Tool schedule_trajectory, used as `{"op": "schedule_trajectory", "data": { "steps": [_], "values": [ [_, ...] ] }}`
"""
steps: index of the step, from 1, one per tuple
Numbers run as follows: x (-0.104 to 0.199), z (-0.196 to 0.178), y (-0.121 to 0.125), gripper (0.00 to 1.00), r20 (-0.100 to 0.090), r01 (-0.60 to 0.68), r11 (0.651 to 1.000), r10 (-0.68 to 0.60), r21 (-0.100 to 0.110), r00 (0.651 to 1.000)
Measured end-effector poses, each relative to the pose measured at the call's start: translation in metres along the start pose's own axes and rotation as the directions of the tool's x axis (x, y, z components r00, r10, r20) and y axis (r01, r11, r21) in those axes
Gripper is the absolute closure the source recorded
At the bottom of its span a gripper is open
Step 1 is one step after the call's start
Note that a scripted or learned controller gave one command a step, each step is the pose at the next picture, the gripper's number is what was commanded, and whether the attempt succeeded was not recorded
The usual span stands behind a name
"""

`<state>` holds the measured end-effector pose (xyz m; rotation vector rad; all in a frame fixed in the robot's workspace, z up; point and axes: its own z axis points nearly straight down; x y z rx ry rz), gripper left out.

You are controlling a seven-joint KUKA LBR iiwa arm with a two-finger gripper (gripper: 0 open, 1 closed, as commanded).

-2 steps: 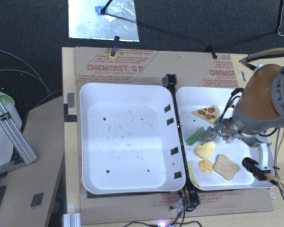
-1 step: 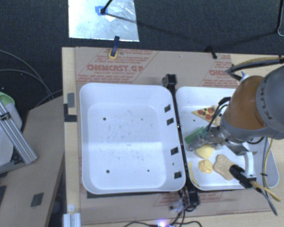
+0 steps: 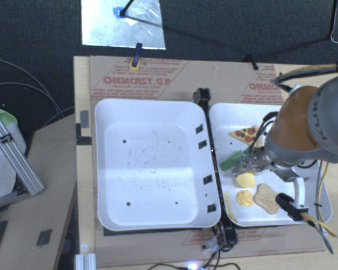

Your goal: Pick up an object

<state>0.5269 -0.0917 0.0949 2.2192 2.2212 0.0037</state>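
- Toast slice (image 3: 265, 198) lies nearest you, at about 5 o'clock in the right bin (image 3: 225, 112), with a yellow lump (image 3: 244, 198) touching its left edge; treat either as a fair target, but they sit close enough that a grab on one will likely nudge the other.
- Just above them, at the bin's centre, a second yellow piece (image 3: 245, 180) rests right below the gripper (image 3: 252, 161); it looks the shortest reach, so centre over it before you descend.
- You cannot tell how the gripper is set, since the wrist and cables hide its tips; do not count on a hold until something shows between them.
- At 9 o'clock from the gripper, a green piece (image 3: 231, 161) lies slanted and near; keep your descent clear of it.
- Farther off, at 12 o'clock, the pizza slice (image 3: 244, 133) lies flat and probably hard to pinch.
- Farthest, the left bin (image 3: 152, 165) offers you no target.
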Motion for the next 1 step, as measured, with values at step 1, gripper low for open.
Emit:
{"op": "schedule_trajectory", "data": {
  "steps": [1],
  "values": [
    [0.0641,-0.0951,0.0137,1.0,-0.001,0.01,1.0,-0.01,-0.008,1.0]
  ]
}}
